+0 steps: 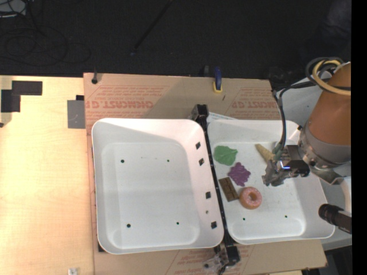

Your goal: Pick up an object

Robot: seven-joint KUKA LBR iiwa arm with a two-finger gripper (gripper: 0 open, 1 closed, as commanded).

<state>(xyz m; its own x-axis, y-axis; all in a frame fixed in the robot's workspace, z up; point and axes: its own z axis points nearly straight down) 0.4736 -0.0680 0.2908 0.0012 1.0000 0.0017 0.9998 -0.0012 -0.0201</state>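
From my seat I start at nine o'clock, where the left bin (150, 185) sits on the cardboard-covered bench (143, 99), its white floor marked by a few small dark dots. A row of black clips (207, 195) runs down the seam where it meets the right bin (269, 225).

Moving across into the right bin, the objects cluster at its nine o'clock side. The green piece (225, 154) lies highest, toward eleven o'clock of the group. Just below it, toward four o'clock, is the purple piece (239, 173), close by but I cannot say whether the two touch. The brown block (228, 188) lies tilted at seven o'clock from the purple piece, and the pink ring (250, 197) lies just beside the block's right end, at five o'clock from the purple piece.

Further right, a tan stick-like object (264, 152) lies slanted near the gripper (274, 175), which hangs low over the bin floor at three o'clock from the purple piece. I cannot tell whether anything sits in its grasp. The arm (331, 122) enters from three o'clock.
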